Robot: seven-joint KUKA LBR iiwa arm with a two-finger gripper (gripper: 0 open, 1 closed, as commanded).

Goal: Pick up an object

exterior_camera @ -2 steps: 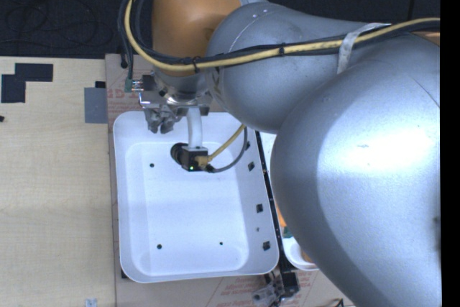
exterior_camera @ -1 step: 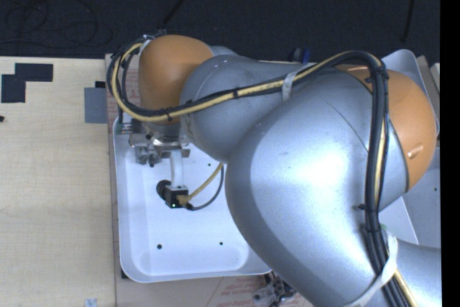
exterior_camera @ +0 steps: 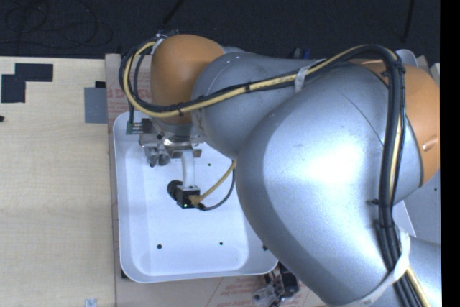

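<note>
My gripper (exterior_camera: 167, 152) hangs over the far left part of a shallow white bin (exterior_camera: 180, 249), low above its floor. The orange wrist band (exterior_camera: 183, 68) sits right above it and hides the bin's far rim. The big grey arm (exterior_camera: 323, 169) reaches in from the right and covers the whole right side of the bin. The bare floor in the near half shows a few small dark holes. Whatever lies beneath the gripper and the arm is hidden.
A pale wooden bench top (exterior_camera: 50, 190) spreads to the left of the bin, with a grey patch (exterior_camera: 93, 104) and black shapes (exterior_camera: 27, 79) on it. Printed cardboard (exterior_camera: 241, 291) lies along the bin's near edge. Dark floor with cables lies beyond.
</note>
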